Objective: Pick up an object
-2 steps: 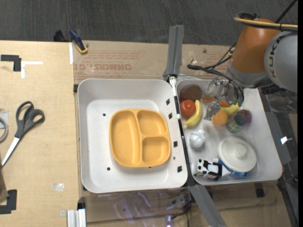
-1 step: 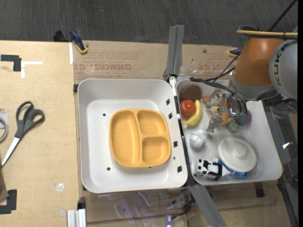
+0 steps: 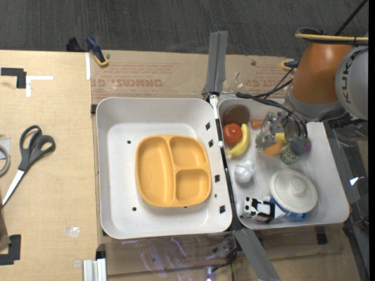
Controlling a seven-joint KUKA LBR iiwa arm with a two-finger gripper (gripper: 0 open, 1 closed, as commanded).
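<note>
The hand (image 3: 270, 134), finger state impossible to tell, hangs over small toys just right of the banana (image 3: 240, 146); that light, smooth, curved fruit looks best gripped mid-body.

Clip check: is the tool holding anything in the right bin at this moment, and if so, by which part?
Cannot be told. The tool is low in the right bin among small items near the banana, but nothing is visibly between its tips.
</note>
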